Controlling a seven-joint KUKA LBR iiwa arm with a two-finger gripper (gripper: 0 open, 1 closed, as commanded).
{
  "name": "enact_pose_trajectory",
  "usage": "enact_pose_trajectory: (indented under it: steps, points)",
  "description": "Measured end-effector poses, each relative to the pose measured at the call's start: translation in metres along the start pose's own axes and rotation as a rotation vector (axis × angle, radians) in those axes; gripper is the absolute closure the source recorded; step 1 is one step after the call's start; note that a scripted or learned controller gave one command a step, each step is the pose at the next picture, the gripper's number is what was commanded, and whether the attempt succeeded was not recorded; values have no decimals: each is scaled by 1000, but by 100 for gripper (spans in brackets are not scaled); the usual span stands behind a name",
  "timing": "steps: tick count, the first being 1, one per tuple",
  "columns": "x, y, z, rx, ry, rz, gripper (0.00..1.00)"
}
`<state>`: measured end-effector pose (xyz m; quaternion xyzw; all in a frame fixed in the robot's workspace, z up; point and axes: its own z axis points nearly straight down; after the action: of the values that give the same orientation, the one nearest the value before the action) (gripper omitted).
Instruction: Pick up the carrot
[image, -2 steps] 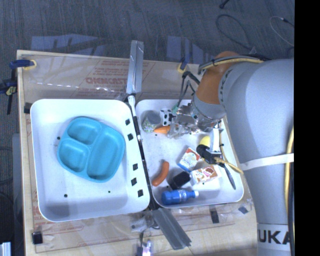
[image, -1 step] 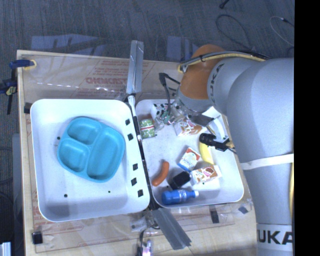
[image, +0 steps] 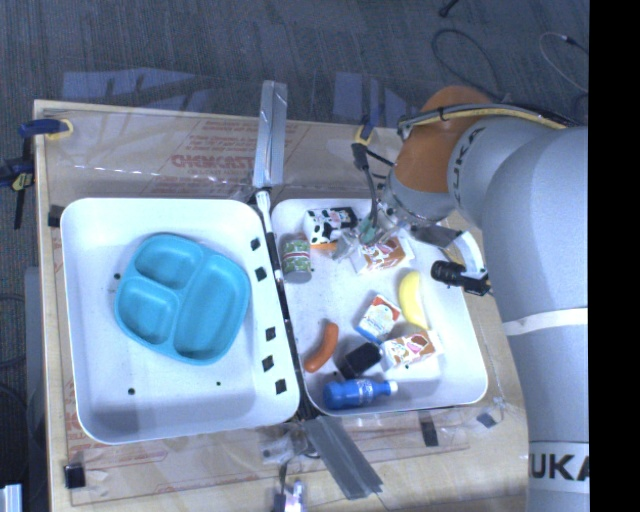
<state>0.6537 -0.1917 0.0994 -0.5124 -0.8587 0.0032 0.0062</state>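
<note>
Carrot (image: 321, 346) lies untouched on the floor of the right bin (image: 455, 385), near its left wall and just beside a black block (image: 360, 357) and a blue bottle (image: 360, 392), so the pick looks not yet begun. The pincer (image: 374, 232) is low among the packets at the bin's far end, well apart from it, and whether it is apart or together I cannot tell. Counted: two bins, one blue tray (image: 183, 296) in the left bin (image: 90, 400), one banana (image: 412, 299), one small can (image: 295, 257), perhaps four printed cartons.

Left bin (image: 90, 400): blue divided plate (image: 183, 296). Right bin (image: 462, 375): small can (image: 295, 257) far left, banana (image: 412, 298) right, blue bottle (image: 360, 392) near edge.
</note>
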Motion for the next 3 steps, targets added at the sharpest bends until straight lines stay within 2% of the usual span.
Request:
enact_pose_trajectory:
  steps: [1,2,3]
  points:
    - [74,23,-74,-11,-9,-117,100]
    - [74,22,-74,-10,-9,-117,0]
    - [48,8,-30,-21,-18,-176,0]
